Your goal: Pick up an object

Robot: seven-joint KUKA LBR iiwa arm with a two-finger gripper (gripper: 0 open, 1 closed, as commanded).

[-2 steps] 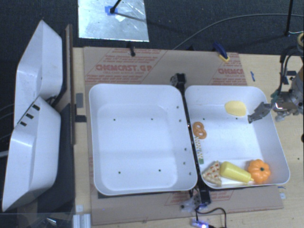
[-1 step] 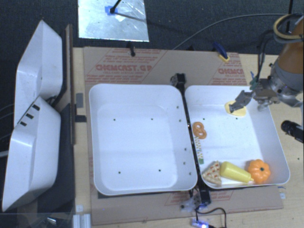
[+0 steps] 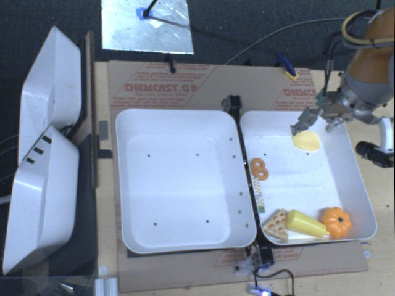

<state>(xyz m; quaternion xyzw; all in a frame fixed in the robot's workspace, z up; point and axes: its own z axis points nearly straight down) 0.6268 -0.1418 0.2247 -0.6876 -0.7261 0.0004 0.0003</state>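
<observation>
My gripper [image 3: 316, 126] hangs over the far part of the right bin [image 3: 361, 184], just above a pale yellow flat piece [image 3: 307, 142] on the bin floor. Its two grey fingers are spread apart with nothing between them. In the same bin, a brown pretzel [image 3: 258, 169] rests by the left wall. Along the near edge are a pizza slice [image 3: 276, 224], a yellow corn-like piece [image 3: 305, 223] and an orange pumpkin [image 3: 336, 221].
The left bin [image 3: 133, 227] sits beside the right one on a cardboard sheet. A small striped strip [image 3: 260, 196] lies by the divider between the bins. White bin shells [image 3: 43, 165] stand at far left. A metal plate [image 3: 145, 17] lies at the back.
</observation>
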